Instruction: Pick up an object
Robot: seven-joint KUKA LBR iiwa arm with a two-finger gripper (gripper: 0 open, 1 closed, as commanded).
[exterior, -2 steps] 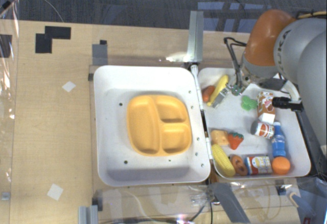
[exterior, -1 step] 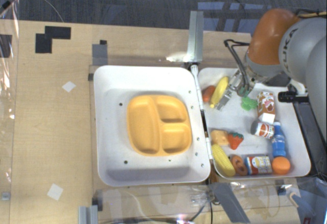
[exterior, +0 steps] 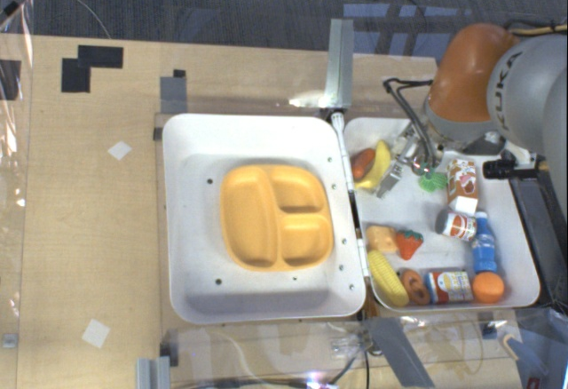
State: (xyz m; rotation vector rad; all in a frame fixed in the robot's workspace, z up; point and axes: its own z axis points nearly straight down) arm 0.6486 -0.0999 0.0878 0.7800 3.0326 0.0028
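Note:
My gripper (exterior: 396,171) hangs low over the back left part of the right bin (exterior: 415,211), reaching in from the upper right. It sits just right of a yellow banana (exterior: 380,162) and a red-orange fruit (exterior: 361,164), and left of a small green item (exterior: 432,182). Nothing shows as held. The grey arm with its orange band (exterior: 466,72) hides the bin's back right corner.
The right bin also holds a white-red carton (exterior: 462,179), a small can (exterior: 456,225), a blue bottle (exterior: 484,251), an orange (exterior: 488,287), a lying can (exterior: 450,285), corn (exterior: 385,275), bread (exterior: 382,238) and a red item (exterior: 408,245). A yellow divided plate (exterior: 275,216) lies in the left bin (exterior: 197,156).

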